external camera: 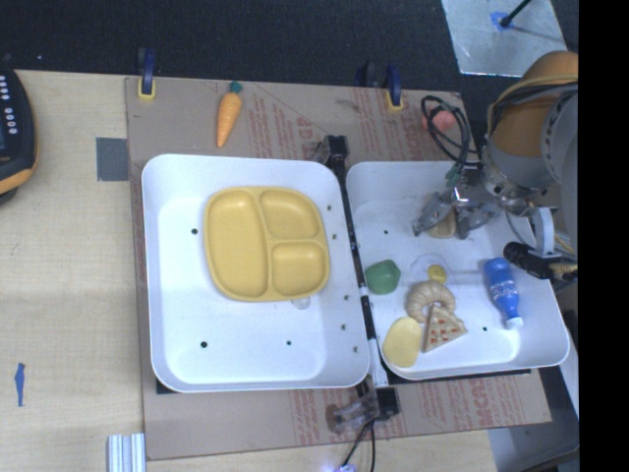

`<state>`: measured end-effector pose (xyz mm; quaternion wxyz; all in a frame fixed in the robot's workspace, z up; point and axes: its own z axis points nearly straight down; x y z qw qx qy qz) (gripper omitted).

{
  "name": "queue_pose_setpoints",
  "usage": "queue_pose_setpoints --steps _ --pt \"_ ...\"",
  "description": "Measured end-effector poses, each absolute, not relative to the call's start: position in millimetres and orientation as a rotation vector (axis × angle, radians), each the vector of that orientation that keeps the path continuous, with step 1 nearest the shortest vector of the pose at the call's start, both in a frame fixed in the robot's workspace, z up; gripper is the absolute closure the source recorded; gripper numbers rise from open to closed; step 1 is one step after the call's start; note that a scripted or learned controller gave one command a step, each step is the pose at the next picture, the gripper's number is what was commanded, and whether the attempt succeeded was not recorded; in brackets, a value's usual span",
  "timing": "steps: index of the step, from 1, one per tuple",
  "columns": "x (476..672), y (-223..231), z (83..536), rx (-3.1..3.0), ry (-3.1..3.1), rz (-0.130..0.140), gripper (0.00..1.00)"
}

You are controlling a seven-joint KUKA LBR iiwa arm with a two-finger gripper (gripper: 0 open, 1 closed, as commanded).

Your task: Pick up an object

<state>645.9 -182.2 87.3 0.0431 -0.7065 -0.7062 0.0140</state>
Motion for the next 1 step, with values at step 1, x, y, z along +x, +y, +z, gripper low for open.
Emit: queue_pose_setpoints --steps 1 --pt "658.0 -204.7 205.1 -2.222 -2.229 -0.004 0.00"
